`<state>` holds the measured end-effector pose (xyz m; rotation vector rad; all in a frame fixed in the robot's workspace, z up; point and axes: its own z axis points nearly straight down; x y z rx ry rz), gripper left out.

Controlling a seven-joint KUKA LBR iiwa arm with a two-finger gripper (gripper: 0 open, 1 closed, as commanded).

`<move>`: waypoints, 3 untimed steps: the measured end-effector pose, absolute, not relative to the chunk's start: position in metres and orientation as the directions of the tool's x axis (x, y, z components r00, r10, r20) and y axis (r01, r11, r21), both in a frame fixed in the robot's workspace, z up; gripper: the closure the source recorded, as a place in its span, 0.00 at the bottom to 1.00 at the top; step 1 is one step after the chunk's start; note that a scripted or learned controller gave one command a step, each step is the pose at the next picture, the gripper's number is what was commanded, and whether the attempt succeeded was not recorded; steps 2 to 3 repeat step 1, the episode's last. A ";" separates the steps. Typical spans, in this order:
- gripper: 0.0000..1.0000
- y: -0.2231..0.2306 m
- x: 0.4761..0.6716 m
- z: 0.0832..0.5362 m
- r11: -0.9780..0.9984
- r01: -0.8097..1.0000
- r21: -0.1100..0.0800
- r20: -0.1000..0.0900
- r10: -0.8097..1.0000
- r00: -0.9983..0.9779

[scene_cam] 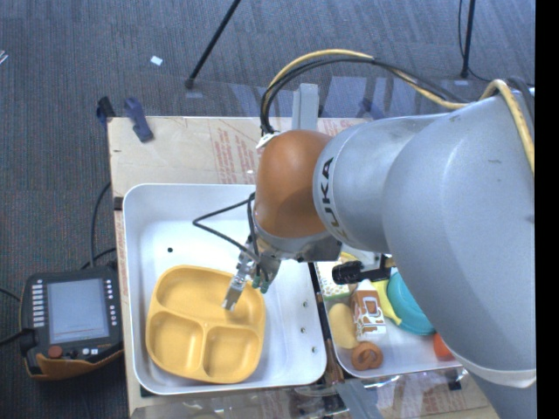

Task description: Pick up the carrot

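Observation:
An orange-brown stubby piece [367,356], which looks like the carrot, lies at the front of the right bin [393,367]. It sits just in front of a small brown and white carton [369,314]. My gripper [245,290] hangs over the left bin [288,339], above the back right corner of a yellow divided plate [203,326]. It is open, with nothing between its fingers, and well to the left of the carrot-like piece. The big grey arm hides much of the right bin.
In the right bin a teal bowl [409,305], a pale yellow item [341,314] and an orange-red scrap [442,347] at the arm's edge crowd the carton. A black cable [218,216] trails over the left bin. A teach pendant [74,321] lies left of the bench.

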<state>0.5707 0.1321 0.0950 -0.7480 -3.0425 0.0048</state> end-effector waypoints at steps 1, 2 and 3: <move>1.00 0.133 0.573 0.108 0.888 0.460 -0.001 0.001 0.460 -0.888; 1.00 0.133 0.573 0.108 0.888 0.460 -0.001 0.001 0.460 -0.888; 1.00 0.133 0.573 0.108 0.888 0.460 -0.001 0.001 0.460 -0.888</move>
